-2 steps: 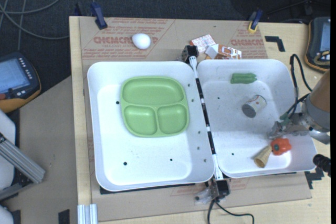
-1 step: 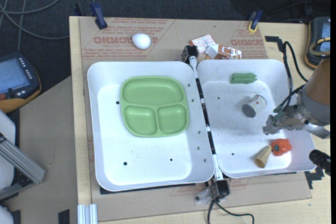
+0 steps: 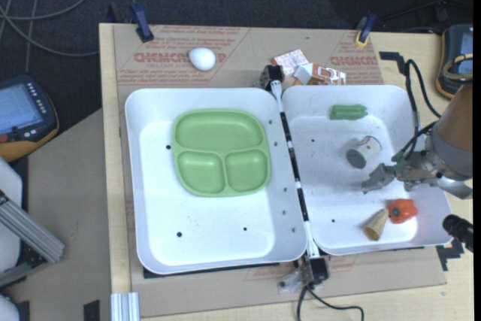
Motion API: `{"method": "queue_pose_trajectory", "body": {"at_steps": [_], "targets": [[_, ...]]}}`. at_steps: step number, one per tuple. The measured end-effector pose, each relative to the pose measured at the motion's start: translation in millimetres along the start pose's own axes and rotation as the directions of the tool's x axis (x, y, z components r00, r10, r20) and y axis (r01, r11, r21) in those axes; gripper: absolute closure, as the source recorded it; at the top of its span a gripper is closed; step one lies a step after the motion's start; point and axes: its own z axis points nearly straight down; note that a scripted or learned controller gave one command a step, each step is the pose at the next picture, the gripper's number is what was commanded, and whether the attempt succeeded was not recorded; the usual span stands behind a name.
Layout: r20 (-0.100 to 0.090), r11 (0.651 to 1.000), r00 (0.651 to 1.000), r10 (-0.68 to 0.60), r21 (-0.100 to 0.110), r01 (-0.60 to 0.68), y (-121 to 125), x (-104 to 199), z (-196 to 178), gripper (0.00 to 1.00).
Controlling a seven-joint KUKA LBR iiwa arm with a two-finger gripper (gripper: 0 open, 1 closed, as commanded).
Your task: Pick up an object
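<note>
The right bin [image 3: 331,237] holds a green cucumber-shaped piece [image 3: 348,112] near its far wall. A grey-and-white cylinder [image 3: 360,153] lies in the middle, with a tan cone [image 3: 376,223] and a red-orange piece [image 3: 403,210] near the front right. My gripper [image 3: 376,180] reaches in from the right and hangs low over the bin floor. It is just in front of the cylinder and behind the cone. Nothing shows in its grasp.
The left bin [image 3: 150,237] holds a green divided plate [image 3: 222,151]. A white egg [image 3: 201,58] lies on the bench behind the left bin. Small packets [image 3: 304,70] sit behind the seam between the bins. Cables run along the right bin's far right side.
</note>
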Motion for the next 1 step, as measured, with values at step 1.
{"method": "queue_pose_trajectory", "body": {"at_steps": [1], "targets": [[-0.002,1.0,1.0,-0.002,0.001,0.002,74.0,-61.1,49.6,0.0]]}}
